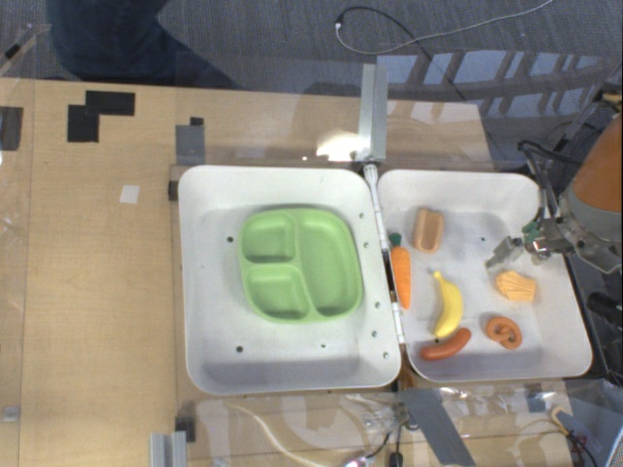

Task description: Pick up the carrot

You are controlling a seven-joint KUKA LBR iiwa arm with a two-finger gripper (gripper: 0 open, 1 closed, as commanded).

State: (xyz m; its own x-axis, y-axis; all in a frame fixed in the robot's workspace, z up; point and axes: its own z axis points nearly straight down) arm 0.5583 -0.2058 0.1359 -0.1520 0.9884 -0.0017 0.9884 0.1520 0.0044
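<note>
The carrot [400, 276] is orange with a small green top pointing toward the far side. It lies lengthwise against the left wall of the right bin [467, 188]. My gripper [510, 251] hangs over the right part of that bin, well to the right of the carrot and just above an orange-yellow wedge [516, 286]. Nothing shows in its grasp. The arm comes in from the right edge of the view.
The right bin also holds a tan block [427, 230], a banana [447, 305], a red sausage [445, 345] and a brown pretzel [503, 332]. A green divided plate [297, 265] lies in the left bin [209, 339]. A metal post [374, 105] stands behind the bins' divider.
</note>
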